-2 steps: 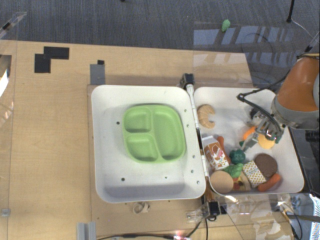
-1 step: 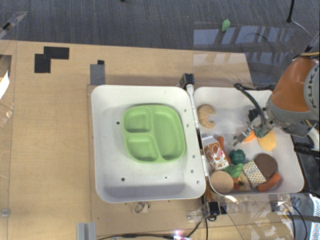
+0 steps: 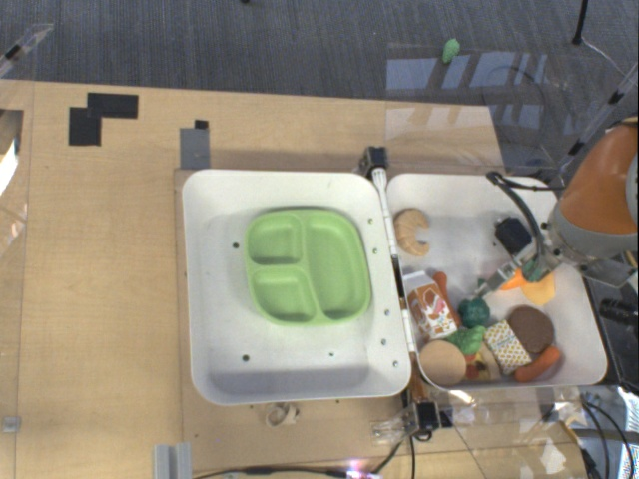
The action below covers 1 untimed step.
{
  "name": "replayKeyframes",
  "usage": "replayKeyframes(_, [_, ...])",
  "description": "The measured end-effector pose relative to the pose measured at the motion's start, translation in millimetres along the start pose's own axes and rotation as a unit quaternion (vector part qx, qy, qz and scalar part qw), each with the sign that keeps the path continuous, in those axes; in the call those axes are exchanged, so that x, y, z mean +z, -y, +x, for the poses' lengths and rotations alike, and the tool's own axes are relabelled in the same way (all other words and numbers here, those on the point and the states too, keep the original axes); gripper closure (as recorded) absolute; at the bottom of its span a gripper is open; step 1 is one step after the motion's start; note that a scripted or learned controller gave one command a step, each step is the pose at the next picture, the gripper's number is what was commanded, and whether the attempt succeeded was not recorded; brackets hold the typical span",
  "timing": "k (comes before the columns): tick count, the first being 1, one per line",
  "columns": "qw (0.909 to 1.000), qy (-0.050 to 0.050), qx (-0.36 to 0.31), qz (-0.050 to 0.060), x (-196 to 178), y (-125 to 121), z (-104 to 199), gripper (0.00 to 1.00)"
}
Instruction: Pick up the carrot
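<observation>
Low over the right bin [image 3: 469,193], the gripper [image 3: 521,272] has its tip right at the carrot [image 3: 512,281], an orange wedge touching a yellow piece [image 3: 540,289]; whether it is open or closed I cannot tell. Toy foods crowd the bin's 6 o'clock side. At 9 o'clock, the left bin [image 3: 215,367] holds a green divided plate [image 3: 305,265].

One camera sits high above the worktop [image 3: 100,297] and looks down at a slant. It is far enough back to see both white bins [image 3: 215,367], with grey floor [image 3: 300,28] toward 12 o'clock. The arm [image 3: 604,193] comes in from 3 o'clock.
</observation>
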<state>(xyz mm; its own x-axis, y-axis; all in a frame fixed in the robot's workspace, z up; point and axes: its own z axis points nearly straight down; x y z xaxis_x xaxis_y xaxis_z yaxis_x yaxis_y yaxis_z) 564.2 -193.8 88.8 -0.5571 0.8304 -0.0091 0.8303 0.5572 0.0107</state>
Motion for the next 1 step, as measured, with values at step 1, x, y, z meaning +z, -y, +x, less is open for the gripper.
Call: replayKeyframes(1, [1.0000, 0.004, -0.005, -0.004, -13.7, -4.5, -1.7, 1.00])
